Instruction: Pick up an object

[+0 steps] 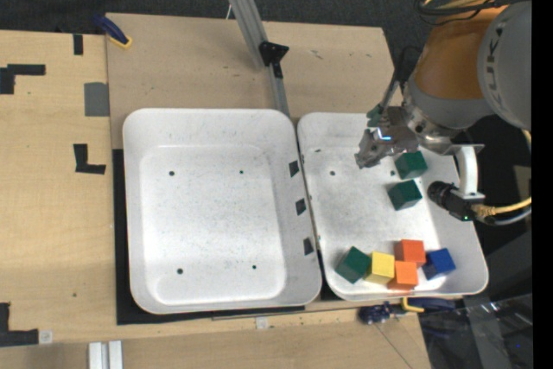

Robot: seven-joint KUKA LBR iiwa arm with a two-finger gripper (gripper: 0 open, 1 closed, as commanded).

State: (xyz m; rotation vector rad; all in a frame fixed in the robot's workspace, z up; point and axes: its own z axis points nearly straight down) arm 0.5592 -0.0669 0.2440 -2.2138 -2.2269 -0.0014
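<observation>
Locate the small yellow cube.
The small yellow cube sits near the right white bin's front edge, between a green block and an orange block.

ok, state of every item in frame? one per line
Left white plastic bin: sits flat on the bench.
Right white plastic bin: holds all the blocks.
Gripper: low over the right bin's far end, nothing visibly held.
Two dark green cubes: loose, just right of the gripper.
Green, yellow, two orange, blue cubes: bunched at the near edge.
</observation>
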